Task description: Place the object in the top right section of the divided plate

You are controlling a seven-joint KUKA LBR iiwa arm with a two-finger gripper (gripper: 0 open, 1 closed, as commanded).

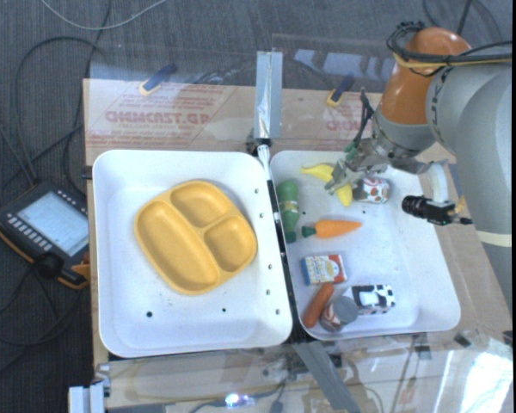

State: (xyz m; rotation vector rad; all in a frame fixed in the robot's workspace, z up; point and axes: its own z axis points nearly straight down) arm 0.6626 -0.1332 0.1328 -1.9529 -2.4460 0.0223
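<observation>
The grey arm (464,101) with its orange band is seen reaching in from the right over the far part of the right white bin (430,265). The yellow three-section divided plate (196,235) is set in the left white bin (120,317), well apart from the gripper (348,175). The gripper is lowered at the far end of the right bin, over a yellow banana-shaped toy (325,177), beside a small red-and-white item (376,190). Whether anything is grasped cannot be told. Nearer lie an orange toy carrot (335,228), a green bottle-shaped toy (287,198), a small blue-and-red carton (324,269), a red sausage-shaped toy (316,305) and a black-and-white item (374,298).
</observation>
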